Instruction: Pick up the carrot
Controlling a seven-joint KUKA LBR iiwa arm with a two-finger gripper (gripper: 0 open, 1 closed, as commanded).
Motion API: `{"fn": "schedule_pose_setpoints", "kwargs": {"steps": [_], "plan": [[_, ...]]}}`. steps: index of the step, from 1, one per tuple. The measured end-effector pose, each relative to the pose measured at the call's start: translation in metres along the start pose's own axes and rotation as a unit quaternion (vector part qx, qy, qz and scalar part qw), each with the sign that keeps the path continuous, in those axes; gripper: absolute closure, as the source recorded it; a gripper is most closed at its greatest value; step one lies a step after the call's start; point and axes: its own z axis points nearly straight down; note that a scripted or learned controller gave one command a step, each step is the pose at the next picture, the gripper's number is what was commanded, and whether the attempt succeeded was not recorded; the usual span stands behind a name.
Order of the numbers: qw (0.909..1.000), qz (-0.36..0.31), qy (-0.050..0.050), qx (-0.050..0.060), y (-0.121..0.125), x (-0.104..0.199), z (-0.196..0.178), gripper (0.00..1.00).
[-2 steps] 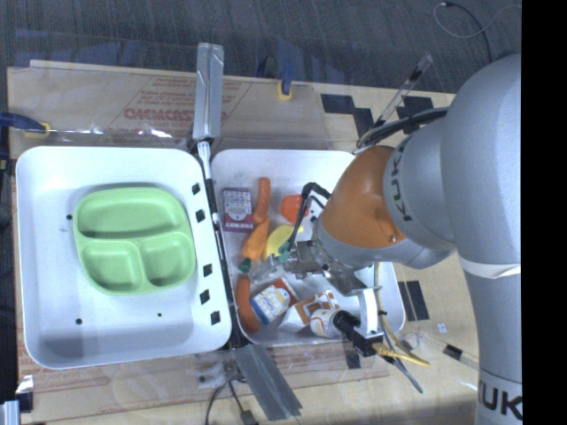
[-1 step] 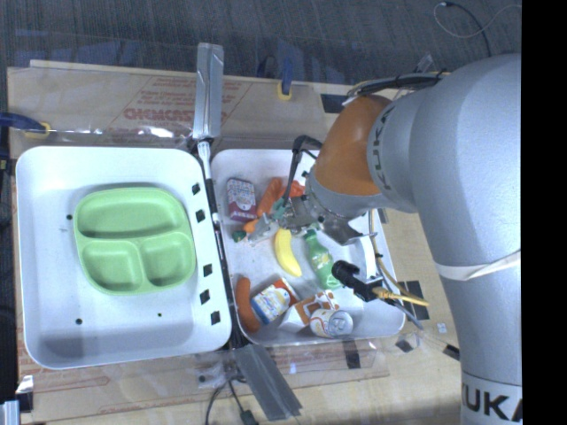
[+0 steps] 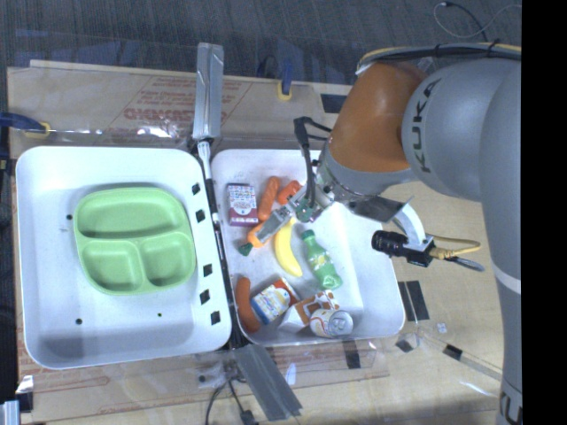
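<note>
Item 1, right-hand shallow white bin (image 3: 383, 312): you have the orange tapered carrot (image 3: 268, 198) lying at its far end, just right of a small red-and-white carton (image 3: 241, 204). A second orange piece (image 3: 266, 229) lies just nearer than the carrot, running diagonally toward the left.

Item 2, two-finger gripper (image 3: 303, 207) on the grey arm with its orange band (image 3: 376, 118): you see it low over the far middle of that bin, just right of the carrot and close against it. Whether its fingers are apart or closed, you cannot tell; nothing is visibly held between them.

Item 3, other contents of the same bin: a yellow banana (image 3: 285, 251) directly near-side of the gripper, a green plastic bottle (image 3: 320, 261) to the banana's right, an orange-red sausage-shaped piece (image 3: 244, 301) at the near left, a small printed pouch (image 3: 270, 302) beside it, and a silver-topped can (image 3: 334, 323) at the near edge.

Item 4, left-hand shallow white bin (image 3: 44, 326): a light green three-compartment tray (image 3: 135, 239) sits in it.
</note>
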Motion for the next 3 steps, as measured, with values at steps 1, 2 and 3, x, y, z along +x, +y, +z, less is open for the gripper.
{"fn": "schedule_pose_setpoints", "kwargs": {"steps": [1,2,3], "plan": [[0.9946,-0.104,0.001,0.001,-0.019,-0.024,0.097,0.00],[0.9900,-0.141,-0.001,-0.001,0.088,-0.002,-0.001,0.00],[0.9692,-0.246,-0.004,-0.002,0.015,-0.030,0.094,0.00]]}}
